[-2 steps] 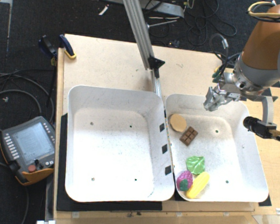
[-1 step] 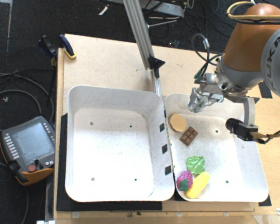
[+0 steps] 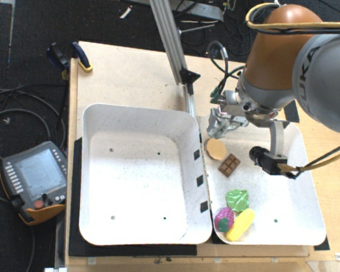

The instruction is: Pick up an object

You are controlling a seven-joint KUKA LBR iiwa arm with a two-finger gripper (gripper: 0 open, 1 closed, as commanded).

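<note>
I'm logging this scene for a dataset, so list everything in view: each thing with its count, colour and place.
Bins: 2, white, side by side on the bench; left bin, right bin.
Round disc: 1, tan, right bin, near its upper left corner.
Chocolate bar: 1, brown, just right of the disc.
Green object: 1, right bin, lower left.
Purple object: 1, purple-pink, below the green one.
Yellow object: 1, touching the purple one.
Pendant: 1, grey and orange, floor at left.
Clamp: 1, blue and yellow, bench's far left corner.
Arm: 1, grey and orange, from the right.
Gripper: 1, grey, above the disc.
</note>
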